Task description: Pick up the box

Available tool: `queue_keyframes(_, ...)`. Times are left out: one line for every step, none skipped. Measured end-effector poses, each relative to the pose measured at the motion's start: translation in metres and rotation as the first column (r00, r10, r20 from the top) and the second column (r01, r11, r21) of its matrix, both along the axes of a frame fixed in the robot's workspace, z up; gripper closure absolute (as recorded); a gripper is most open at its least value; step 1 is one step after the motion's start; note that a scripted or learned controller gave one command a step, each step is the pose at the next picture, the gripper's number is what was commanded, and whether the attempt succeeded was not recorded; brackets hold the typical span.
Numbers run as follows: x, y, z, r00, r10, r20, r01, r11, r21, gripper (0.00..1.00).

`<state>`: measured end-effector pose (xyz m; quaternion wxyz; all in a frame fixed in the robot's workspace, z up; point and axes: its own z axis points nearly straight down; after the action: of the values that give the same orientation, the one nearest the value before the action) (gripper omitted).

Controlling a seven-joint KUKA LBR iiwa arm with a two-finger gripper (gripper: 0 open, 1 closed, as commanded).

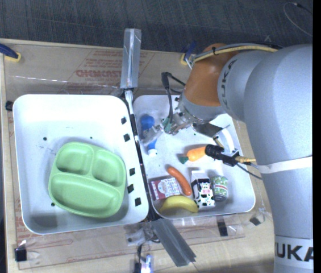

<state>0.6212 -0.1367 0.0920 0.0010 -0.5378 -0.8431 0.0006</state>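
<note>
Nearest the camera, the right bin (246, 202) holds a tight cluster along its near wall. A banana (178, 205) lies closest to that wall. Just behind it lies the box (163, 187), maroon with a pale label, flat on the bin floor in the near left corner, close to the wall shared with the other bin. A red sausage-shaped thing (178, 180) lies slantwise along the box's right edge, touching it or nearly so. To the right stand a black-and-white spotted carton (203, 193) and, just beside it, a green can (220, 187).

The left bin (26, 112) carries only a green divided plate (87, 178), set toward its near half. Bare white floor rings the plate, widest on the far side.

Farther back in the right bin lies an orange carrot (196, 153), with a little bare floor between it and the near cluster. Beyond it, a blue bottle-like thing (147, 124) rests by the shared wall.

The gripper (171, 125) hangs just right of that blue thing, well apart from the box; whether it is wide or narrow cannot be told. The arm (274, 107) covers the bin's far right corner. The surface (63, 67) shows as a pale strip beyond both bins.
</note>
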Motion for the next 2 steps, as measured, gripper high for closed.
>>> queue_keyframes(0.001, 0.000, 0.010, 1.000, 0.005, 0.000, -0.005, 1.000, -0.001, 1.00)
queue_keyframes(0.036, 0.024, 0.112, 0.972, -0.237, 0.002, 0.237, 0.972, -0.001, 1.00)
